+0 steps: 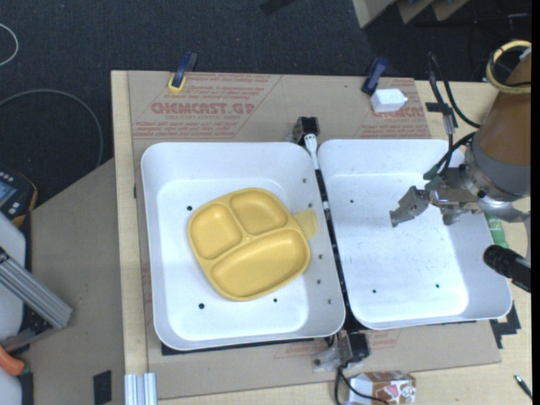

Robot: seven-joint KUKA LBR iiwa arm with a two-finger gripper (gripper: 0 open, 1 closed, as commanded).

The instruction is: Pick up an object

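Note:
A yellow divided plate [247,243] with three compartments lies in the left bin [160,184], tilted a little and near the bin's middle. My gripper [420,216] hangs over the right bin [405,298], in its upper right part, well apart from the plate. It is open, with one fingertip [398,217] pointing left and down, and nothing is between the fingers. The grey arm with its orange band [513,116] comes in from the right edge.
A black divider with a cable [323,201] runs between the two bins. A small white block [388,100] and blue clamps [180,72] sit on the cardboard behind the bins. Cables and a black part [506,264] hang by the right bin's right rim.

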